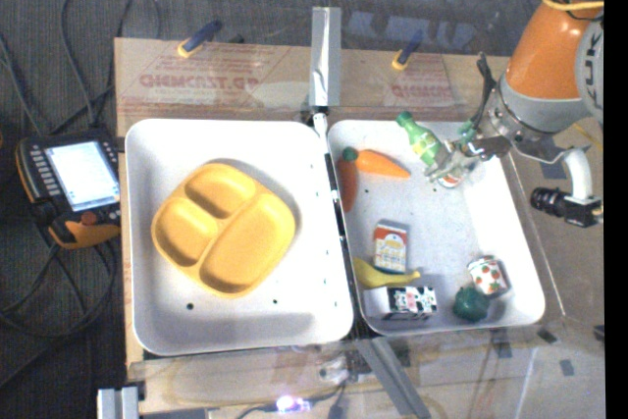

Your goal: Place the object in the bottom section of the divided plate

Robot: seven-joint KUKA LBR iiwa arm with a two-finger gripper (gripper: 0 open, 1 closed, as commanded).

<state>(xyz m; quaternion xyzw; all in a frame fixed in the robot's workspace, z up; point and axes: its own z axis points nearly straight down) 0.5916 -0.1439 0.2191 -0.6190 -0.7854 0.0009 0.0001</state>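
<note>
Two white bins sit side by side on the bench. The left bin (137, 240) holds a yellow divided plate (225, 227), tilted diagonally, with two small sections toward the upper left and one large section toward the lower right; all sections bare. The right bin (520, 240) holds the loose items. A green bottle (418, 137) lies at the upper middle of that bin, next to an orange carrot (381, 166) to its left. The gripper (457, 159) sits at the upper right of the right bin, just beside the bottle's lower end, over a small red-and-white item that is too blurred to identify. Whether the jaws are apart or together cannot be told from this view. Lower in the bin: a small red-and-white carton (391, 246), label print unreadable; a yellow banana (383, 274) below it; a black-and-white box (411, 301) touching the banana; a dark green round item (470, 304); and a white cup with red and green print (488, 275) just above it. Faint red lettering on the cardboard (226, 83) behind the bins is not legible. A handheld pendant with a lit screen (69, 177) lies at the left frame edge.
</note>
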